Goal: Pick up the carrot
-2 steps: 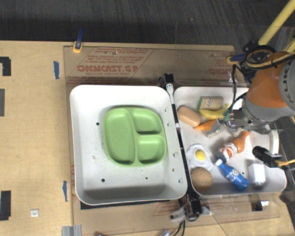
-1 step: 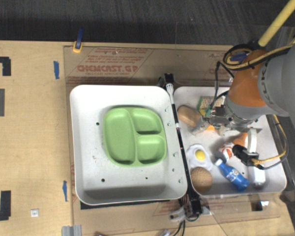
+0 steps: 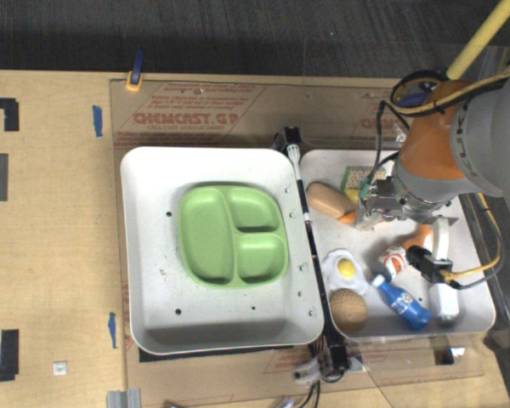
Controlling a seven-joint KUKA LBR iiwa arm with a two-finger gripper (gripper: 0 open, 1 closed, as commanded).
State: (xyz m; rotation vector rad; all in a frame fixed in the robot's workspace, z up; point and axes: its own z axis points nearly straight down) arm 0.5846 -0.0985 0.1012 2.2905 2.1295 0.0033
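Note:
The carrot [image 3: 348, 218] shows as a small orange tip in the right bin [image 3: 483, 308], just right of a tan bread roll [image 3: 328, 200]. Most of it is hidden under my gripper [image 3: 372, 214], which hangs low over that spot at the end of the grey arm with the orange band [image 3: 429, 153]. Whether the gripper touches the carrot cannot be made out from this angle.
The right bin also holds a fried egg [image 3: 343, 268], a brown round thing [image 3: 348, 308], a blue bottle [image 3: 402, 303], an orange and white piece [image 3: 394, 263] and a small green packet [image 3: 355, 179]. The left bin [image 3: 149, 228] holds a green divided plate [image 3: 232, 233].

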